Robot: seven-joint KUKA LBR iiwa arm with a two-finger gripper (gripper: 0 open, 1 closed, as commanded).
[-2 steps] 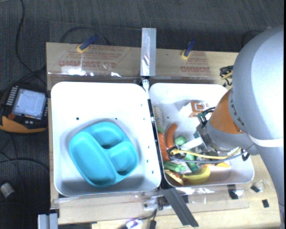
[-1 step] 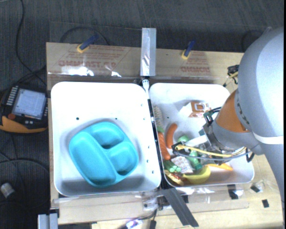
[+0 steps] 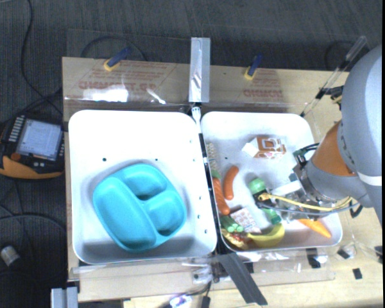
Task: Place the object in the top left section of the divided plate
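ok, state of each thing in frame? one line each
Plate: in left bin, upright, nothing in its sections.
Left bin: holds the plate.
Right bin: holds the toy food.
Sausage: lying loose in right bin.
Banana: lying at right bin's near edge.
Carrot: lying in right bin, under the arm.
Gripper: low over right bin's pile.

Blue divided plate point(image 3: 138, 204) flat in left bin point(image 3: 83, 133), sections bare.
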